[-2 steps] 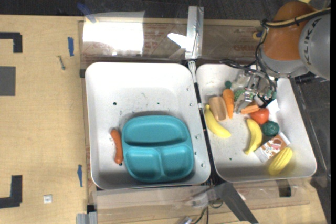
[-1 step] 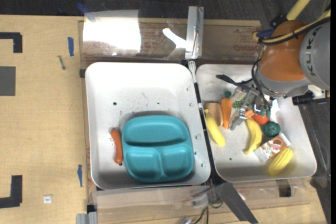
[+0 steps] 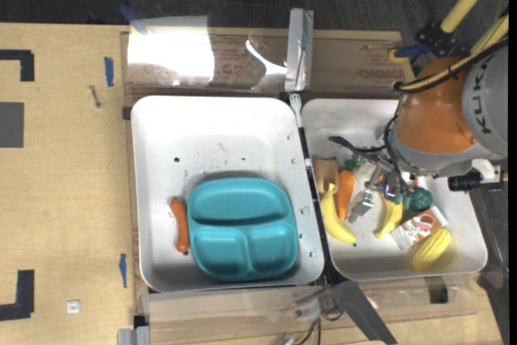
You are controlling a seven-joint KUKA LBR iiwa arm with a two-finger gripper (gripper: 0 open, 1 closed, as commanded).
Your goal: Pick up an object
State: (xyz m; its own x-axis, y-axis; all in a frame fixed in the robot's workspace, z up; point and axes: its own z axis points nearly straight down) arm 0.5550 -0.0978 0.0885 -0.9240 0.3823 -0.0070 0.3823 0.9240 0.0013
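Orange plastic carrot point(image 3: 345, 193) lies in my right white bin point(image 3: 468, 258), beside a yellow banana point(image 3: 335, 218); my hand point(image 3: 367, 202) hovers just beside it, grip indiscernible. I should centre before closing.

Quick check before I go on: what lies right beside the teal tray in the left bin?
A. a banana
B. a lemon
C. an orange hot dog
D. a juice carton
C: an orange hot dog lies along the left edge of the teal tray in the left bin, while the bananas and the lemon sit in the right bin.
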